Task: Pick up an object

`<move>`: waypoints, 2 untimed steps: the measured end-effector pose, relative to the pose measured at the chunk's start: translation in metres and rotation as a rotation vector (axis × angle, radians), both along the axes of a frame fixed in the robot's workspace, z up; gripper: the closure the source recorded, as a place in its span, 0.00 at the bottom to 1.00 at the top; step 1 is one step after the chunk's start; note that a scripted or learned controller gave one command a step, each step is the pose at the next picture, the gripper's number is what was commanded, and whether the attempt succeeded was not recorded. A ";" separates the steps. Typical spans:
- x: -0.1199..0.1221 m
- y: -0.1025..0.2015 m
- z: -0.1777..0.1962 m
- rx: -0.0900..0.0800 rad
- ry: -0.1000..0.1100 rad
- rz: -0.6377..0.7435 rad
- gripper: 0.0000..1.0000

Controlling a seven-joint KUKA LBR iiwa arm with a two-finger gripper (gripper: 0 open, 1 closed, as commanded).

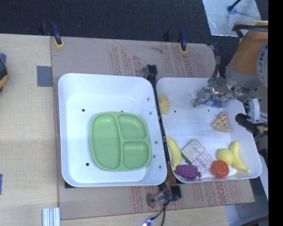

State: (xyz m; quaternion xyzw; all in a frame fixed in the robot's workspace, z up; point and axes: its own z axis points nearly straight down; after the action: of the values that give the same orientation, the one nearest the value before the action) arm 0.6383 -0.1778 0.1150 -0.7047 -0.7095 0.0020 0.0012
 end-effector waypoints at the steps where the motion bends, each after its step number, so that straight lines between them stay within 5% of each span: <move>1: -0.060 -0.007 0.110 0.000 -0.004 -0.003 0.00; 2: 0.017 0.018 -0.001 -0.004 -0.015 0.000 0.00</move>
State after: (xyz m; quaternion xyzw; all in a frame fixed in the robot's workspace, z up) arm 0.6550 -0.1597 0.1141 -0.7048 -0.7094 -0.0020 -0.0053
